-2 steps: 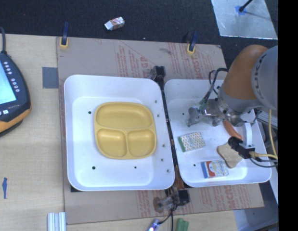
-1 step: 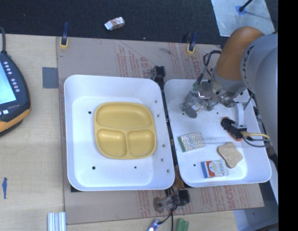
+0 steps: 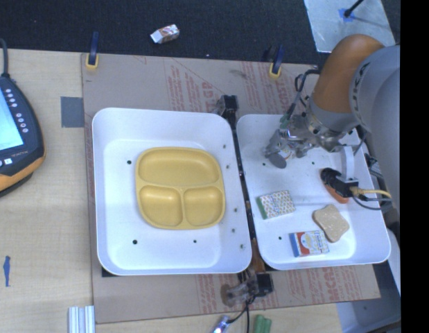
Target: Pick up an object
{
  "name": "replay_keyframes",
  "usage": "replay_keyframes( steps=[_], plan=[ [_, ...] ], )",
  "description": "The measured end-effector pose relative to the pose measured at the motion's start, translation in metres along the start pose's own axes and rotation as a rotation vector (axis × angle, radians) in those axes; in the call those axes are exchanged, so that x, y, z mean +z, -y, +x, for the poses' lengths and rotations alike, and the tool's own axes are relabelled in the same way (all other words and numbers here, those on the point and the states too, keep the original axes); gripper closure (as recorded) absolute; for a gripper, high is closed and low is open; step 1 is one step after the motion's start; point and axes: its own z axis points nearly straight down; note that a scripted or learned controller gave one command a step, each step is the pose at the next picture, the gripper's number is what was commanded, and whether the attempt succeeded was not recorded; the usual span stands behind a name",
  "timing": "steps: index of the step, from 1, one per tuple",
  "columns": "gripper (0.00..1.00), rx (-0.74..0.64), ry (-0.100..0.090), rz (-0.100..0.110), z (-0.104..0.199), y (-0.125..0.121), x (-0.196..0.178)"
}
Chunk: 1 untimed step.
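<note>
The hand (image 3: 278, 155) is down in the upper left part of the right bin (image 3: 366, 255), its tip low over the white floor near that bin's left wall. From this angle I cannot tell whether it is spread or pressed together, and nothing is visibly pinched in it. Behind it, the grey arm with its orange band (image 3: 342, 68) reaches in from the upper right of the frame.

Now the pickings, all in the lower half of that same bin and all apart from the hand. Nearest is a green patterned packet (image 3: 276, 204), lying flat just below the hand. To the right of it sits a tan slab (image 3: 330, 222), slightly tilted. Just beside that, toward the bottom edge, is a small blue-and-red card (image 3: 309, 243).

Across to the centre of the frame: the left bin (image 3: 107, 248) holds a yellow divided tray (image 3: 179, 187), three compartments, sitting flat in the middle.

Further out, both bins rest on a brown sheet on the wooden surface (image 3: 41, 255). A handheld controller (image 3: 10, 137) lies at the far left edge, and a crumpled wrapper (image 3: 165, 34) sits on the dark floor at the top.
</note>
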Motion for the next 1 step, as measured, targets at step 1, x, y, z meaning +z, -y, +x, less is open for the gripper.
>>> replay_keyframes(
  steps=[1],
  plan=[
    [1.00, 0.001, 0.000, -0.001, 0.0705, 0.0255, -0.0898]
  ],
)
